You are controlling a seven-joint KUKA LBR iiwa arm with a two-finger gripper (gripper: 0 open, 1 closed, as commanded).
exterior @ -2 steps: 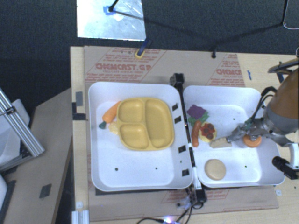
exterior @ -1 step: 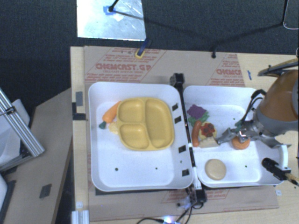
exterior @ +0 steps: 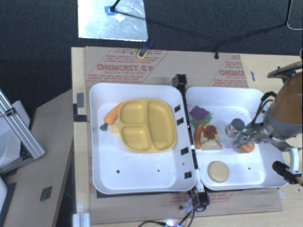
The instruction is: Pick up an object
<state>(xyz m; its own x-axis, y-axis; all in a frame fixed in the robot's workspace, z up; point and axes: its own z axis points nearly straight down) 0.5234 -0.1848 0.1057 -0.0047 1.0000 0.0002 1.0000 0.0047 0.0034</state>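
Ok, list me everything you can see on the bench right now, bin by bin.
divided plate: 1, yellow, left bin, centre
toy carrot: 1, orange, left bin, against the plate's left edge
purple toy: 1, purple, right bin, upper left
pizza slice toy: 1, red and cream, right bin, left side
round cookie-like disc: 1, tan, right bin, near edge
small can: 1, grey and red, right bin, centre
orange piece: 1, orange, right bin, beneath the gripper
bins: 2, white, side by side
gripper: 1, grey, over the right bin

Grey arm reaching in from the right, orange-banded wrist, claw (exterior: pixel 242 140) lowered
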